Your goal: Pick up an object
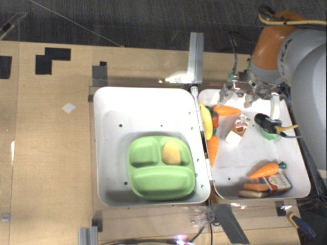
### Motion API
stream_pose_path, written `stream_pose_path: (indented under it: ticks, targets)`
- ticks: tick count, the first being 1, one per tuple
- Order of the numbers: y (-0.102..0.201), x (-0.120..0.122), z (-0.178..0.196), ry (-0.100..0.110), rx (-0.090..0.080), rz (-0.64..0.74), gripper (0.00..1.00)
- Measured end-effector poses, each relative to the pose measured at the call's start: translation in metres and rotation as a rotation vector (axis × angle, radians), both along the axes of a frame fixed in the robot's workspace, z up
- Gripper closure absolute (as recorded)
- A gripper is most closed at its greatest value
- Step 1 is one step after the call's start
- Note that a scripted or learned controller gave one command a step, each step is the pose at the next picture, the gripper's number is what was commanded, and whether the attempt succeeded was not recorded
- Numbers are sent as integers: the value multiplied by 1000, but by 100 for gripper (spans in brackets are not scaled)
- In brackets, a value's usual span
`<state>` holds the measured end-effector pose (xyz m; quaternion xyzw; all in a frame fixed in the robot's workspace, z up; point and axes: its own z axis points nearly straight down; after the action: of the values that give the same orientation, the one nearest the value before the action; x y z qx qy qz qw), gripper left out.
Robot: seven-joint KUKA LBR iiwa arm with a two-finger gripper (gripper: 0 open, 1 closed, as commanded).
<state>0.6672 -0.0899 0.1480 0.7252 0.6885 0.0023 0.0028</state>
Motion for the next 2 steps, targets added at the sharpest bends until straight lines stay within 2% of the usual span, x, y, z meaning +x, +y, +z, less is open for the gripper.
stream_pose_path:
  ticks: [1, 2]
  targets:
    - [3, -6, -40, -1, -1, 107, 0]
    - [5, -8, -30, 15, 5, 113, 100]
